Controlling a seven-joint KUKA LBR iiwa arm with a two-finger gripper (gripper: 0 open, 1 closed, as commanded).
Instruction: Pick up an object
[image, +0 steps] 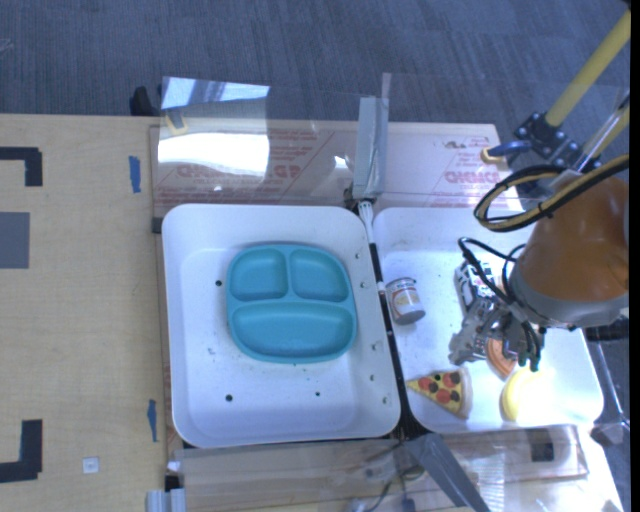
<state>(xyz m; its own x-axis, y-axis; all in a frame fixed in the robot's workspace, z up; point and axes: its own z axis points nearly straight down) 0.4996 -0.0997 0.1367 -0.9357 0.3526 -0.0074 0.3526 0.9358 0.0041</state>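
Note:
My gripper (487, 338) hangs low in the right bin (425, 250), its fingers down over an orange object (499, 358) that is partly hidden beneath it. A toy pizza slice (444, 389) lies just to the lower left of the gripper. A small grey can (404, 299) lies on its side to the gripper's left. A yellow lemon-like object (520, 396) rests at the bin's front right, just below the wrist. The arm's orange band (575, 250) covers the bin's right side.
The left bin (200, 300) holds a teal divided plate (291, 301). A grey divider post (368, 150) stands at the back between the bins. Black cables (520, 190) loop around the wrist.

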